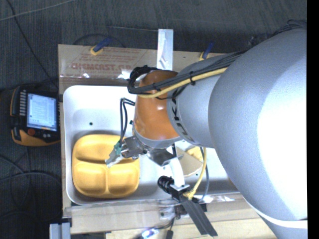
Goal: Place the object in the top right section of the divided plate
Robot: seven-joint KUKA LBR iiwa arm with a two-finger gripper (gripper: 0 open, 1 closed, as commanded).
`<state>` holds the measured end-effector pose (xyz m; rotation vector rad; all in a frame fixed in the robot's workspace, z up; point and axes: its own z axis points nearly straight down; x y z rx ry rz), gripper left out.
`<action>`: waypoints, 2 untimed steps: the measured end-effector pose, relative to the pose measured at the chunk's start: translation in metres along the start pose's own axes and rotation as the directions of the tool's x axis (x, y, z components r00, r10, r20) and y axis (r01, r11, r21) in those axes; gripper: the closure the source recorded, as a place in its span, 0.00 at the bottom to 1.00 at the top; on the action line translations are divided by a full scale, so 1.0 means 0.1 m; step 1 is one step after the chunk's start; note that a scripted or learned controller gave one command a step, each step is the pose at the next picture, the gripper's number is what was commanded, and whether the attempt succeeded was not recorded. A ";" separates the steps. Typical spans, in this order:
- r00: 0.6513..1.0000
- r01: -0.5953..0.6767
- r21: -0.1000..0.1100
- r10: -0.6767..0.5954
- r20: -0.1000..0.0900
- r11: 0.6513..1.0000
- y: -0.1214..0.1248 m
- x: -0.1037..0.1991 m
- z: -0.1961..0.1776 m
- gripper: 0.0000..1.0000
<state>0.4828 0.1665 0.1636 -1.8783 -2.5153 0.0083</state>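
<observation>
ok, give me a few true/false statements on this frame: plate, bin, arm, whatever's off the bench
1. The divided plate is yellow. True.
2. The plate lies in the left white bin. True.
3. The arm enters from the left of the view. False: it reaches in from the right and covers most of the right side.
4. The band above the wrist is blue. False: it is orange.
5. A handheld pendant with a lit screen lies on the floor left of the bench. True.
6. The plate is tipped up against the bin's far wall. False: it lies flat in the near part of the bin, with bare white floor beyond it.
</observation>
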 end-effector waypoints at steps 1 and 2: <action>0.982 0.191 -0.003 -0.191 0.001 0.982 -0.03 -0.13 -0.27 0.00; 1.000 -0.009 0.002 0.009 -0.001 1.000 0.10 0.38 0.30 0.00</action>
